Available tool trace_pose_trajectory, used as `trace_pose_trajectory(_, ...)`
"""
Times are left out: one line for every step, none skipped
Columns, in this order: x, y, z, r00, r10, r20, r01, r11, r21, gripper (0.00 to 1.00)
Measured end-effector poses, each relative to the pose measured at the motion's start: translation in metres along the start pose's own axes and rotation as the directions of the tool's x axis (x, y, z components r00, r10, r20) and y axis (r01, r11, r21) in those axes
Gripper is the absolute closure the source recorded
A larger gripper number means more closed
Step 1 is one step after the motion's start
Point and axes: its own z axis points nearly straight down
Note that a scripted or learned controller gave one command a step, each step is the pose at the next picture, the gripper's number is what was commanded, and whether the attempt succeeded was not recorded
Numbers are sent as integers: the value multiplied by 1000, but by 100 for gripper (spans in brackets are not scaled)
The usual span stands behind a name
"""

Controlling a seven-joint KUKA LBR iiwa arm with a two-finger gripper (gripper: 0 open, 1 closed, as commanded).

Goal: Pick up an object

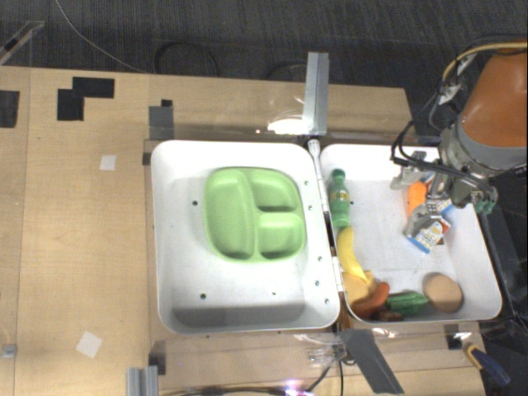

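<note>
Wooden bench (74, 246) is bearing two white bins; the gripper (435, 200) is hanging over the right bin (487, 291), finger state impossible to tell. A small blue-and-white carton (428, 235) is lying directly beneath it, an orange piece (417, 195) just to its left. Farther out: brown ball (443, 292), green bottle (338, 198), banana (351, 262). The left bin (169, 221) is holding a green divided tray (252, 213).

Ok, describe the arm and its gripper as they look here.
The arm is grey with a broad, rounded orange band above the wrist. Dark cables, one yellowish, loop along its upper left side. Below sits a metallic grey wrist section, and the gripper under it is a dark, blocky metal assembly with small greenish parts at its right.
</note>
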Motion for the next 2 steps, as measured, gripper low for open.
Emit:
trace_pose_trajectory(36,-37,121,975,-221,-7,221,975,-3,0)
trace_pose_trajectory(51,-40,144,976,-216,9,216,976,4,0)
